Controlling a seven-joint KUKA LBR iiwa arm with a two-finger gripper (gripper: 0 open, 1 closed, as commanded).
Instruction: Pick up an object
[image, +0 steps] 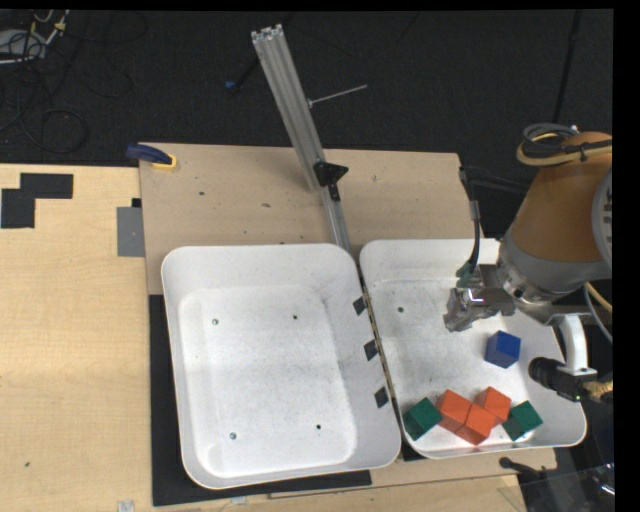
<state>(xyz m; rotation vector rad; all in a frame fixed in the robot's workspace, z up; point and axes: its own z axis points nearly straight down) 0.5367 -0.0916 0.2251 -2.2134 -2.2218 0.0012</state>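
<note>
Nearest the camera, along the front wall of the right-hand shallow white plastic bin, sits a tight cluster of small cubes: a green cube at the left, two orange cubes touching one another in the middle, and a second green cube at the right. Just behind them, apart from the cluster, a small blue cube rests alone on the bin floor, tilted slightly off square. Above and just left of it hangs the metal two-finger gripper, with nothing visible between the jaws; whether they are spread or pressed together cannot be told. The step in hand appears to be the approach. The blue cube looks the likeliest target, since it stands free; the next move would call for shifting right and towards the front, then descending squarely over it. Farther off, the left-hand white bin lies on the wooden counter.
</note>
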